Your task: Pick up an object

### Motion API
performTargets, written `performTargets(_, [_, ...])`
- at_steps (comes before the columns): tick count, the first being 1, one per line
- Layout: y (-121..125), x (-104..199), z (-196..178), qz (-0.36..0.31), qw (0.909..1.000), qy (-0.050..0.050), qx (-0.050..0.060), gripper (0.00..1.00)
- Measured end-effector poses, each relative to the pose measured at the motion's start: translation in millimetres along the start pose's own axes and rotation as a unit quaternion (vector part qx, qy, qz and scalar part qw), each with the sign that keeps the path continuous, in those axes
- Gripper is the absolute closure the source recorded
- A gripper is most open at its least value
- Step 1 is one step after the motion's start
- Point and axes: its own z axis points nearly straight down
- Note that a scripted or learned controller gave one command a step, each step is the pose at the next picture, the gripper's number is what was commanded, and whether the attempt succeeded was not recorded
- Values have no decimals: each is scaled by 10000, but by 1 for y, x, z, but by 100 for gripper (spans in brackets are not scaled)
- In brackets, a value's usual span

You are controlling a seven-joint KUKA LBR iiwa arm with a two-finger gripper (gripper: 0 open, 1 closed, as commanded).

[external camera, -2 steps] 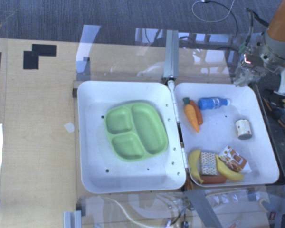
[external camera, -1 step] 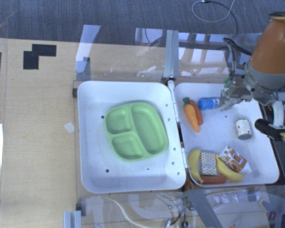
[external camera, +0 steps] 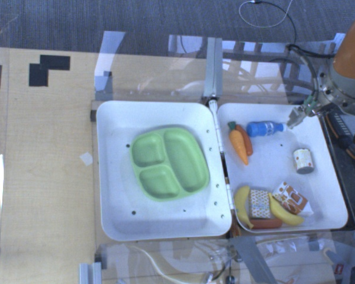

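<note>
The grey arm with its orange band is reaching in from the right, and its gripper is hovering at the upper right part of the right bin. Whether the jaws are spread or pressed together cannot be told, as the tip is small and blurred; nothing is showing between them.

Just left of the gripper tip, a blue bottle is lying on its side, its pale cap end pointing toward the gripper, very near it; whether they are touching cannot be told. Beside the bottle's other end, a toy carrot is lying lengthwise near the bin's left wall, green top toward the far edge. A small white can is lying on its side near the right wall, apart from the others.

At the near edge of the right bin a cluster is crowding together: a yellow banana curving at the left, a small speckled box sitting against it, a red sausage-like piece lying under the box's near side, a second banana to the right, and a white and orange packet resting against that banana.

The left bin is holding a green divided plate with three compartments, sitting about in its middle. Both bins are resting side by side on the pale wooden table.
</note>
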Motion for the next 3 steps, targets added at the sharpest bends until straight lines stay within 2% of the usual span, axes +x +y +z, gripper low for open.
performTargets(1, [7, 101, 19, 1040, 9946, 16, 23, 100])
performTargets(2, [18, 129, -36, 321, 9995, 9, 1, 100])
performTargets(3, [-17, 129, -1, -1409, 9900, 13, 4, 100])
